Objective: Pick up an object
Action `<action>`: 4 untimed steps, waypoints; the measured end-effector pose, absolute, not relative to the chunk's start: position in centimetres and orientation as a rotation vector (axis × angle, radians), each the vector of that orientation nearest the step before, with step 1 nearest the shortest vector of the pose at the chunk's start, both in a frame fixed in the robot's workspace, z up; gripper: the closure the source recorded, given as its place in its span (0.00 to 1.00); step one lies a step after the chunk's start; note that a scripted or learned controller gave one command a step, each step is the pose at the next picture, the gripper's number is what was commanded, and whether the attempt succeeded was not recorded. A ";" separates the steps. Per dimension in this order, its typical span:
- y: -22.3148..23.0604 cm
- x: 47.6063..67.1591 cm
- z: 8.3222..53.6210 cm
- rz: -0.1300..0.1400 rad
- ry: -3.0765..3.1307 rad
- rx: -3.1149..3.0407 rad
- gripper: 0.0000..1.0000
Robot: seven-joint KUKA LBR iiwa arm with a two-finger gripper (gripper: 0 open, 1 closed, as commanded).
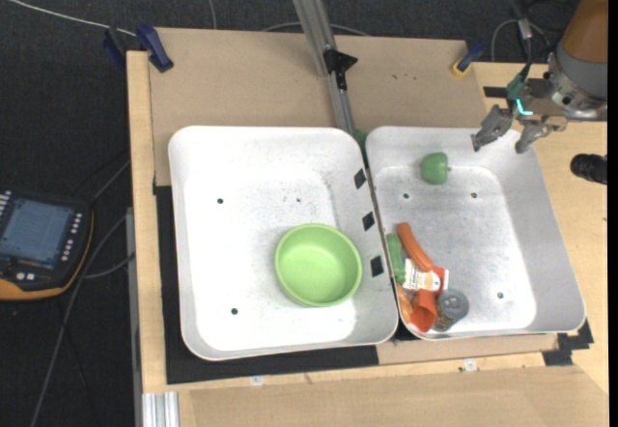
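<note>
Arm: the grey KUKA arm with its orange band (587, 29) is seen reaching in over the right edge of the counter (241, 77), near the far right corner.
Tool: the tool (509, 132) is held above the far right corner of the right bin (521, 222); its two fingers are spread apart, and nothing is seen between them.
Green ball: a small green rounded object (435, 167) is seen lying in the right bin near its far edge, apart from the tool and to its left.
Clutter: an orange carrot-shaped piece (411, 243), an orange and white packet (425, 278) and a grey round lid-like item (451, 303) are piled at the near left corner of the right bin, touching one another.
Left bin: the left bin (222, 174) is shown carrying a light green bowl (318, 265), set upright towards its near right corner.
Counter: two blue clamps (154, 46) are fixed at the far left corner; a metal pole (314, 10) is seen rising from the far edge between the bins.
Off the counter: a handheld control pendant (39, 237) is seen lying on the dark floor to the left.
</note>
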State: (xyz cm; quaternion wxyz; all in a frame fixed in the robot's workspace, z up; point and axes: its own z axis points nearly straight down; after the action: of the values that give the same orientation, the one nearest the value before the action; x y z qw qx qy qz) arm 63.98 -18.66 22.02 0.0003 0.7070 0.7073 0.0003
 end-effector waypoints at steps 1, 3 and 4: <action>-18.7 64.0 22.0 0.001 2.222 2.221 0.00; -18.3 63.4 10.1 -0.004 2.224 2.224 0.00; -18.3 63.4 9.6 0.000 2.222 2.221 0.00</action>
State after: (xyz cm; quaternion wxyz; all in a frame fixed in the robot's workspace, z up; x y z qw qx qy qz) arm 63.44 -18.28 9.56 0.0000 0.7069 0.7073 -0.0001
